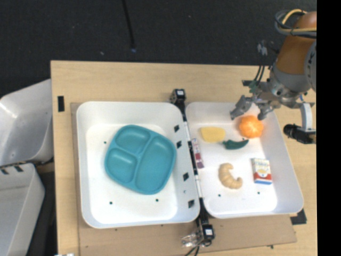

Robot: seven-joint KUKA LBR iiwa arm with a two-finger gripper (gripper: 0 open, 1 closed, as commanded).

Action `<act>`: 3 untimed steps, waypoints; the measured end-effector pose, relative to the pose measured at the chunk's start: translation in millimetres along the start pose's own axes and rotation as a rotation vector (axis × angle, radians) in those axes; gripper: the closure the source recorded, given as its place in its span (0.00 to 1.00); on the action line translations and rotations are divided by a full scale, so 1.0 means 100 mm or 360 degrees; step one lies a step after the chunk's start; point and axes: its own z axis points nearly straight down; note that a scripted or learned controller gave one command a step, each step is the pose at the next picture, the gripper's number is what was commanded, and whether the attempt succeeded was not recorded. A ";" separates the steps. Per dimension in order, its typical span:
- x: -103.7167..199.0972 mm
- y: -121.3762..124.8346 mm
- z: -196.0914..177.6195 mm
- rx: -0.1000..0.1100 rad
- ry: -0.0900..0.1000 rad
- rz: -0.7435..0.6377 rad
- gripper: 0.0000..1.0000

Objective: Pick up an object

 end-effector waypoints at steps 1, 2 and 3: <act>0.01 0.03 -0.10 -0.0023 -0.0003 -0.0005 0.00; -0.06 0.11 0.47 -0.0017 -0.0005 -0.0006 0.00; -0.06 0.12 0.97 -0.0024 -0.0006 -0.0009 0.00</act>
